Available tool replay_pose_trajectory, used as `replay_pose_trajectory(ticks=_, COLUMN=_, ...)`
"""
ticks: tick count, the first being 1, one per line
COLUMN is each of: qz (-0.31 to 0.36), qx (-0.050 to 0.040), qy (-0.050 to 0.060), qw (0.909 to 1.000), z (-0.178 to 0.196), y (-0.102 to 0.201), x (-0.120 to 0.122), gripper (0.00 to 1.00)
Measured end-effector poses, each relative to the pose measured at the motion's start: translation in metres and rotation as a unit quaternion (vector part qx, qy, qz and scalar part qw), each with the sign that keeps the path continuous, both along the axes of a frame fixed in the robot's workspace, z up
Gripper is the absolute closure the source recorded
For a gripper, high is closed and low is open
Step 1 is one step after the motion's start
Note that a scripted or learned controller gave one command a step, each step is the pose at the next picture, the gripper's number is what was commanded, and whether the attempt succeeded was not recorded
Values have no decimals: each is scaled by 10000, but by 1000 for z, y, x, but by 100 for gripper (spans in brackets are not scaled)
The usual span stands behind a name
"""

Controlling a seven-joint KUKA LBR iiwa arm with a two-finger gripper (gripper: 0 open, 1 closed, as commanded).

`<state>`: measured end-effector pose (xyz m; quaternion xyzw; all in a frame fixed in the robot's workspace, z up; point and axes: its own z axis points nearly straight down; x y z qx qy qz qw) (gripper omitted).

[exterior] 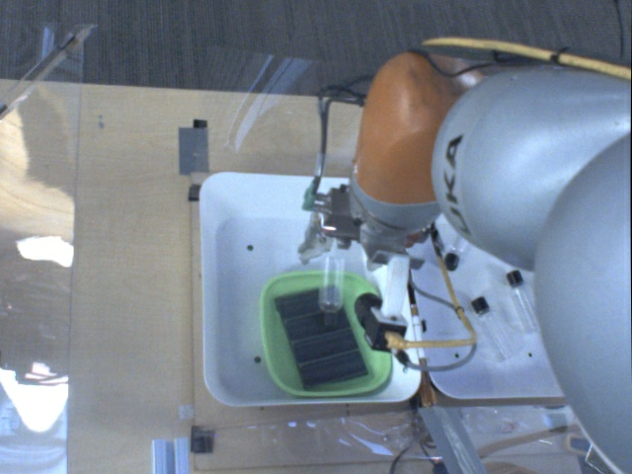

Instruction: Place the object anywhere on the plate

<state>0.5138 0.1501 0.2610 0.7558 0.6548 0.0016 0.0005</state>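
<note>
A green plate (276,361) sits in the near right part of the left white bin (229,265). On it lies a dark grey ridged slab (321,352), flat and slanted, covering most of the plate's inside. My gripper (346,299) hangs from the orange-banded wrist (395,146) right over the slab's far end, low enough to reach it. From this angle I cannot make out whether anything is in its grip.
The arm's grey bulk covers most of the right bin (494,378). A yellow cable (449,339) loops beside the plate. A clear shield panel (59,265) stands at the left of the wooden bench.
</note>
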Motion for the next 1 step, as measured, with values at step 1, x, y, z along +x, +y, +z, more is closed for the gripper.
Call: replay_pose_trajectory(ticks=1, qz=-215, qx=-1, qy=-23, qw=9998, z=37, y=-77, x=-13, gripper=0)
